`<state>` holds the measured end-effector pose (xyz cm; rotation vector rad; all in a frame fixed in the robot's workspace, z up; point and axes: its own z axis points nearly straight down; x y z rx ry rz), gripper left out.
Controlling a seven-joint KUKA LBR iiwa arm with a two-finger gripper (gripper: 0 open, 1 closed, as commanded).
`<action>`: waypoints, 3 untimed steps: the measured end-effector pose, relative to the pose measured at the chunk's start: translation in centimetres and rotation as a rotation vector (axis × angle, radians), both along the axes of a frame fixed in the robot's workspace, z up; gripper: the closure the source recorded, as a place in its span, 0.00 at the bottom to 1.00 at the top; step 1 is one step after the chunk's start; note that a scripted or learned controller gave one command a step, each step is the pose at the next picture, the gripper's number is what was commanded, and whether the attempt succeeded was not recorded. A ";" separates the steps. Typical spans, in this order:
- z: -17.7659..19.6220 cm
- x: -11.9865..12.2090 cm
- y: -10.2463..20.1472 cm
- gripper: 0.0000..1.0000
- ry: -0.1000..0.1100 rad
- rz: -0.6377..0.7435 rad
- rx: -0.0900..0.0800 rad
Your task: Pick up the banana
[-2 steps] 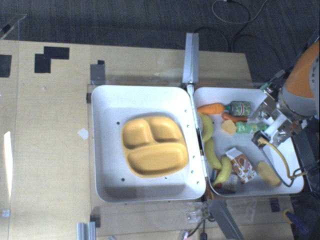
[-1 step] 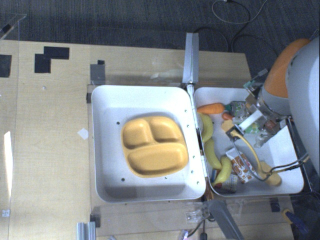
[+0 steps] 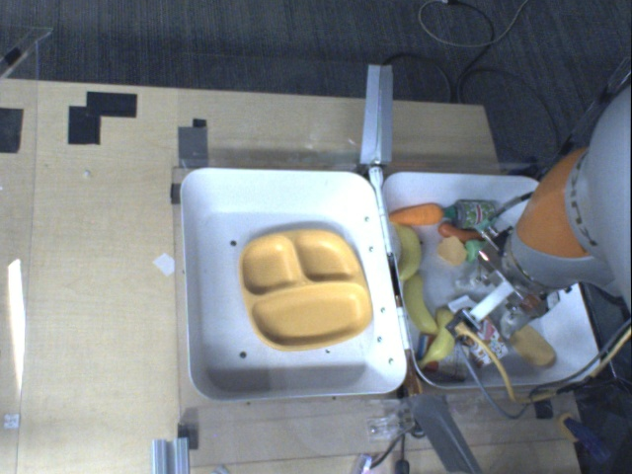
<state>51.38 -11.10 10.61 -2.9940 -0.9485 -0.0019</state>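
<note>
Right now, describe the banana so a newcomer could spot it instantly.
Find the right-hand shallow white bin. Along its left wall, beside the divider, lies the long curved yellow banana. The neighbouring orange carrot is straight and tapered; the banana is yellow and bent.

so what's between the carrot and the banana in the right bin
A yellow-green pear-like fruit lies between the carrot and the banana in the camera view.

The gripper (image 3: 481, 316) covers part of the right bin (image 3: 558, 188) floor; finger state cannot be determined. The banana (image 3: 423, 304) lower end passes behind the gripper hardware. The arm (image 3: 592, 196) is cut off by the right edge. Small items beneath the wrist are too cluttered to identify.
</note>
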 end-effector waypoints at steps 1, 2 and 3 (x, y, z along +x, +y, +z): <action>-1.0 -1.4 -1.8 0.00 -0.002 -0.046 0.000; 5.8 3.5 -3.8 0.00 -0.002 -0.111 -0.001; -1.4 -1.9 0.9 0.00 -0.013 -0.029 -0.005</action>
